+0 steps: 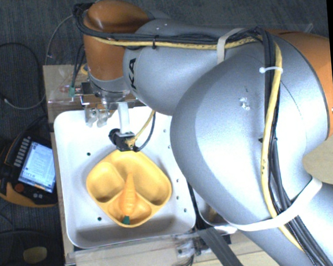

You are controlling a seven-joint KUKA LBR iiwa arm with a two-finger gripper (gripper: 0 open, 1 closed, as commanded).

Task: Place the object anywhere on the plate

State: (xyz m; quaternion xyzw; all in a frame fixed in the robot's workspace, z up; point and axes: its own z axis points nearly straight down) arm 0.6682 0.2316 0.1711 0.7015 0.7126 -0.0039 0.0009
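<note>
- The white bin on the left of the bench shows nearly whole, while the grey arm covers most of the right of the scene.
- A yellow plate rests on the floor of this bin, roughly in its middle and a little towards the near wall.
- The plate is divided by raised ridges into three shallow hollows: one at far left, one at far right, and one on the near side.
- The object, an orange carrot-shaped toy with a small green tip, lies on the plate.
- It lies lengthwise from the middle of the plate towards the near rim, with the green tip at the near end, just inside the rim.
- The toy lies free, and nothing touches it except the plate.
- The gripper hangs over the far left part of the bin, close to the far wall and beyond the far rim of the plate.
- Its two pale fingers stand slightly apart with nothing between them, so the pincer is open and empty.
- The gripper is well apart from the toy, with the far half of the plate between them.
- The orange band of the arm sits above the gripper, at the far edge of the bench.
- To the left of the bench, on the dark floor, lies a control pendant with a lit screen.
- Thin black cables loop on the floor farther back.
</note>
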